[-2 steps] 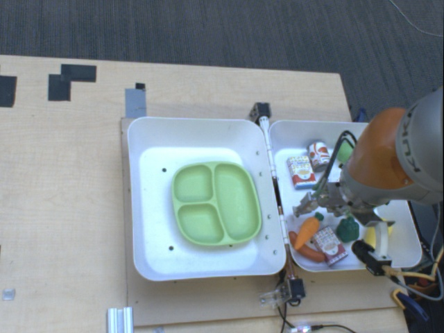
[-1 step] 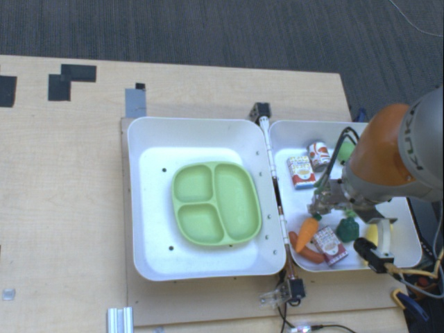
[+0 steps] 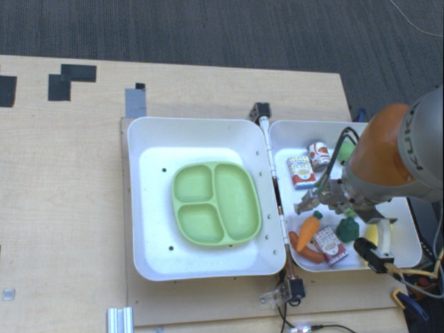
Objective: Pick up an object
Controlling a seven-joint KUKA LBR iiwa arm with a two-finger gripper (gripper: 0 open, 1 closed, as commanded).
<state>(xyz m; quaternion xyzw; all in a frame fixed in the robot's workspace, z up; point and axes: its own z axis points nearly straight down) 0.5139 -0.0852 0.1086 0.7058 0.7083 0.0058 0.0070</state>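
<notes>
My gripper [image 3: 320, 201] hangs low over the middle of the right bin [image 3: 415, 255], below the arm's orange band. Just under it lies an orange carrot [image 3: 309, 229] with a green top. A red and white packet [image 3: 329, 245] and a reddish sausage [image 3: 308, 254] lie beside the carrot near the bin's front wall. Behind the gripper stand a small white and red carton [image 3: 300, 171] and a red and white can [image 3: 319, 154]. A dark green toy [image 3: 347, 227] and a yellow piece [image 3: 372, 234] lie to the gripper's right, partly hidden by the wrist.
The left bin [image 3: 149, 186] holds a light green divided plate [image 3: 216, 203] with three compartments. A bright green thing [image 3: 345, 148] shows at the back of the right bin, behind the arm. The bins' shared wall [image 3: 274, 186] runs just left of the gripper.
</notes>
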